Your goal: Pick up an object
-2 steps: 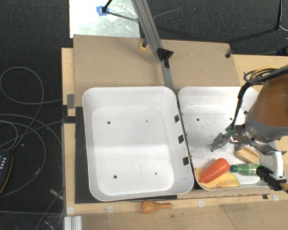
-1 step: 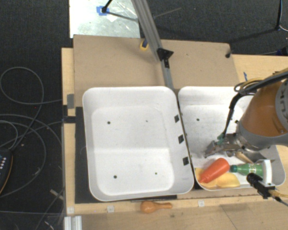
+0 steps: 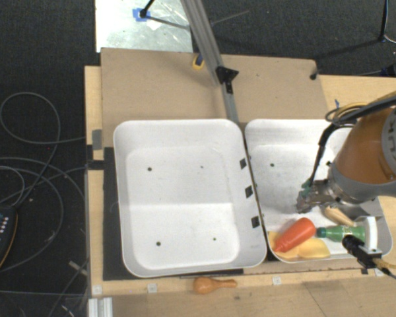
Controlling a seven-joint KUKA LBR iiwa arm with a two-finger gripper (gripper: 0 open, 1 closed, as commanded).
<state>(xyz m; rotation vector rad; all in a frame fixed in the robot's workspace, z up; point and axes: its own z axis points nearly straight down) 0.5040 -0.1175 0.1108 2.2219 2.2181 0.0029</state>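
Two bins; gripper (image 3: 308,199) low in right bin (image 3: 280,152) beside orange carrot (image 3: 294,234); no legible writing.

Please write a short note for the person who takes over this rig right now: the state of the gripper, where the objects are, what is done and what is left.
Gripper: low over the right bin, just above the pile of objects; whether anything sits in it cannot be seen from this angle.
Objects: all in the right bin's near corner: an orange carrot-like piece, a yellow piece beside it, a green bottle-like piece, and a tan piece partly under the wrist. A small wooden piece lies on the bench, outside the bins.
Done: the arm has reached the pile.
Left: grasp one object and lift it; no lift is visible.
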